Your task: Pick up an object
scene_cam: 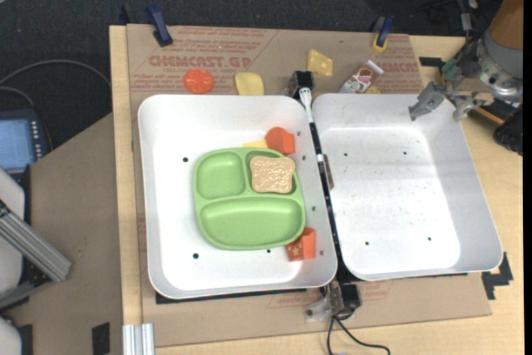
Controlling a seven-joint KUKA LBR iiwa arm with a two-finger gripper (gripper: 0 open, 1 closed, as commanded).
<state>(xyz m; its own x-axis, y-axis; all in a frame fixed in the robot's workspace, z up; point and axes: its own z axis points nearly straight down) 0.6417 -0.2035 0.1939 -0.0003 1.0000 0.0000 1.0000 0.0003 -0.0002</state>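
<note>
Camera view: gripper hovers at the right bin far rim.

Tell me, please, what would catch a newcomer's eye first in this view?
The bright green divided tray in the left bin, with a tan slice of toast in its upper right compartment. Orange pieces sit at the tray's top edge and lower right corner. The claw hovers at the right bin's far edge.

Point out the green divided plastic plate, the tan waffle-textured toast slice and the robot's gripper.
green divided plastic plate (249, 220): camera view, large lower compartment.
tan waffle-textured toast slice (273, 174): camera view, its centre.
gripper (434, 102): camera view, by its fingertips.
</note>
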